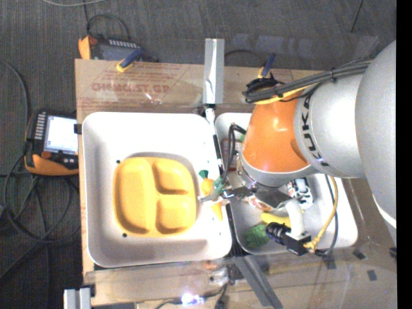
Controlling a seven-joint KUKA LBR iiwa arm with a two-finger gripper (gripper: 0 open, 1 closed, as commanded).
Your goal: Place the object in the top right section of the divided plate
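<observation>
Small green-orange object at tool, orientation unclear, beside divided plate.

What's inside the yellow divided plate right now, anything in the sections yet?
Nothing lies in the divided plate: all its sections show bare yellow. A small orange and green object sits at the gripper, just beyond the plate's right rim. The arm covers much of the right bin.
</observation>
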